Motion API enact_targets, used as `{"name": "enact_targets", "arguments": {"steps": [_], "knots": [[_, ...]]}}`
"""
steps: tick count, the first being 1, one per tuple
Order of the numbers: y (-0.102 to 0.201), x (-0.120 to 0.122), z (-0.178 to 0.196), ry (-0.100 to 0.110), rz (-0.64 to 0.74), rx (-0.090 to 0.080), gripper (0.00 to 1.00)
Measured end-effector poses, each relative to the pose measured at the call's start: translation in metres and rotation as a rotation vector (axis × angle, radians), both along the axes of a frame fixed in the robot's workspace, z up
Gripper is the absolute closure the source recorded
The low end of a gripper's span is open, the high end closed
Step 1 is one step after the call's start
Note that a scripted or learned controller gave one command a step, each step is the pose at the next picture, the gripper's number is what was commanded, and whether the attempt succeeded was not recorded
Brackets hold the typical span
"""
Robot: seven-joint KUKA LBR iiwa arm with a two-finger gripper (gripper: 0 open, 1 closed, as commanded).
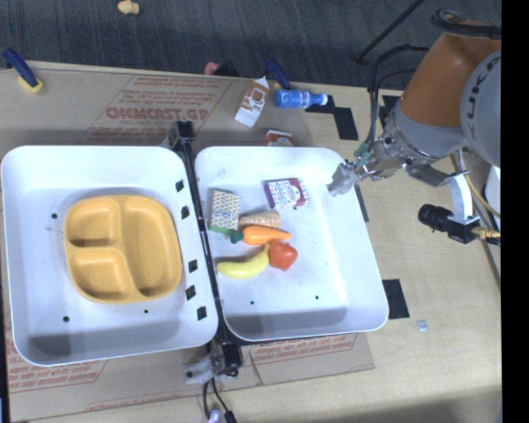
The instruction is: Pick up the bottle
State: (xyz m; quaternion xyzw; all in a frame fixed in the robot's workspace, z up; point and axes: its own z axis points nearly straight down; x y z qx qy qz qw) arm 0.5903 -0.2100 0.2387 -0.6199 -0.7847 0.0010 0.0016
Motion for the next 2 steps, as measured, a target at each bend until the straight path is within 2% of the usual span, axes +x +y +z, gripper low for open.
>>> {"name": "enact_targets", "arguments": {"steps": [1, 2], "knots": [[-0.001, -0.070, -0.102, 0.001, 0.104, 0.002, 1.00], [0.001, -0.113, -0.101, 0.000, 0.327, 0.002, 1.00]]}}
